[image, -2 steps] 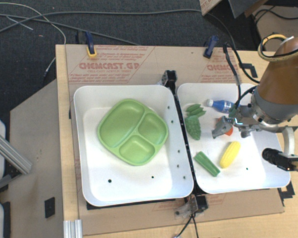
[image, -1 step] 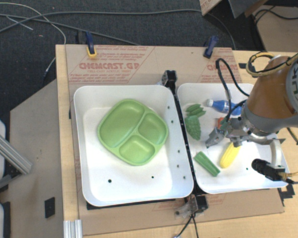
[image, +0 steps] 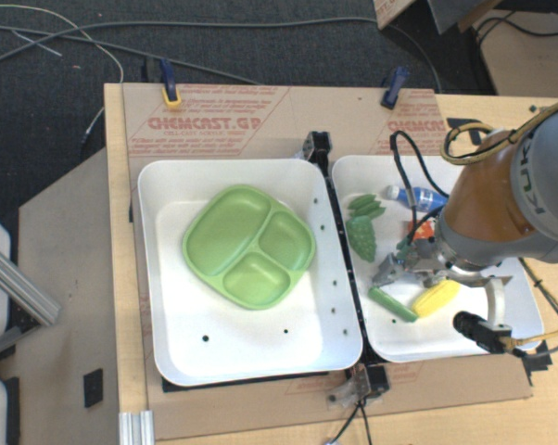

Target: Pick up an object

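Note:
My gripper (image: 393,269) hangs low over the middle of the right bin (image: 390,341), under the grey and orange arm. A green stick (image: 392,304) lies just below it, and a yellow oblong toy (image: 437,297) lies beside the stick on the right. Two green leafy toys (image: 362,233) sit to the gripper's upper left, near the bin's left wall. A blue and white tube (image: 416,196) lies at the bin's back. A small orange piece (image: 421,233) peeks out beside the wrist. The arm hides the bin's right part.
The left bin (image: 163,248) holds a light green divided plate (image: 249,246). A black divider with a clamp (image: 317,145) runs between the bins. Cardboard lies under both bins, and cables trail over the right bin's back edge.

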Controlling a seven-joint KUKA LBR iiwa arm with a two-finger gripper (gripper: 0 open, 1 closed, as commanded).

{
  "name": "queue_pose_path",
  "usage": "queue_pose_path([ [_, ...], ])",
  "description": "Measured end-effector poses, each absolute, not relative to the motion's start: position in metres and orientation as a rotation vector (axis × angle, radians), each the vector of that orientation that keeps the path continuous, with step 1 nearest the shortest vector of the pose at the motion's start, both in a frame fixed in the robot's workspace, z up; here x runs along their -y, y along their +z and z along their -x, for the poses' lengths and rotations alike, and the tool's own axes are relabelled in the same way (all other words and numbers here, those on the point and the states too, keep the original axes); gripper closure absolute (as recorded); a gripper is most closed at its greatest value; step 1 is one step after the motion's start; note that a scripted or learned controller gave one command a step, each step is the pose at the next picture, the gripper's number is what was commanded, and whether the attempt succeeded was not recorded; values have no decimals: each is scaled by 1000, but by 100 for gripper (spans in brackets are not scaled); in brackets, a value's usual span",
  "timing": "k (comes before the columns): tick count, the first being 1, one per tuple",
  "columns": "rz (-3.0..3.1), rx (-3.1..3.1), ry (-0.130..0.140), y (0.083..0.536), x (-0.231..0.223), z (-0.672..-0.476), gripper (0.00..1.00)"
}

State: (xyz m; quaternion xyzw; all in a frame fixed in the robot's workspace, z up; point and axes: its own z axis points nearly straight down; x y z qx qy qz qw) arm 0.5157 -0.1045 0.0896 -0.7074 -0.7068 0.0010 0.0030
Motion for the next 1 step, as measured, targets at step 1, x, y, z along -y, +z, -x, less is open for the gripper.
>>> queue_pose_path([
  [1,2222,2218,-2,103,105,-517,100],
])
